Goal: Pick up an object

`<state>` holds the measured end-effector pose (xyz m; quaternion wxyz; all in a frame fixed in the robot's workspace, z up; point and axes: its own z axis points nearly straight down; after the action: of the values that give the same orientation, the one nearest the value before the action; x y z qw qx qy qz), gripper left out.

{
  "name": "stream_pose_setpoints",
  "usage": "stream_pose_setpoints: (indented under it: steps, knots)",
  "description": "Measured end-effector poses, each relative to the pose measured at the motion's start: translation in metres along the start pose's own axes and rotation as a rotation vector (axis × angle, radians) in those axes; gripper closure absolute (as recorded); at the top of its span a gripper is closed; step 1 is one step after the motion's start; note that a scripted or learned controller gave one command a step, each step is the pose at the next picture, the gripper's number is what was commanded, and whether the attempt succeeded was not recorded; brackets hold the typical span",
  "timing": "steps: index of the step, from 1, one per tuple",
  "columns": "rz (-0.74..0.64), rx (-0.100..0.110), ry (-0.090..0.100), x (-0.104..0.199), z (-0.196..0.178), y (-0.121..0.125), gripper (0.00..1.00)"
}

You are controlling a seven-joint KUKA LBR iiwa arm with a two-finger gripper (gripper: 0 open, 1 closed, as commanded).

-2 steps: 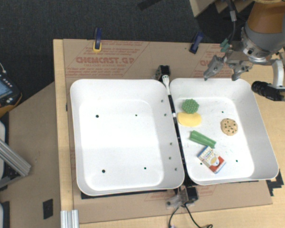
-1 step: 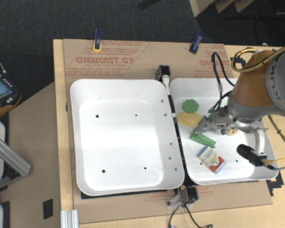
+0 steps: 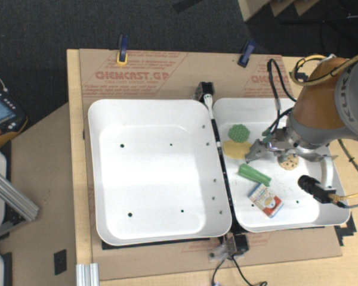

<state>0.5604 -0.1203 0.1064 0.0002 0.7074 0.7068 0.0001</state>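
Currently | tool (image 3: 256, 152) low in right bin (image 3: 322, 218), beside yellow object (image 3: 234, 149) | grip: cannot tell | nothing lifted | pick pending

I see dark carpeted floor (image 3: 107, 11) across the top of the frame. A brown cardboard sheet (image 3: 167, 70) covers the bench, pinned by two clamps (image 3: 122, 51) along its upper edge. An aluminium rail (image 3: 9, 189) crosses the lower left.
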Motion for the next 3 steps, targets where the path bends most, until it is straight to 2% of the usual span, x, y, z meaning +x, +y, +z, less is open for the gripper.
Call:
stream_pose_setpoints:
  steps: [1, 2, 3]
  knots:
    - [0.001, -0.003, -0.001, 0.000, -0.011, 0.001, 1.00]
    - [-0.011, -0.011, 0.002, 0.091, -0.083, 0.045, 1.00]
    - [0.003, 0.009, 0.002, 0.073, -0.078, -0.052, 1.00]
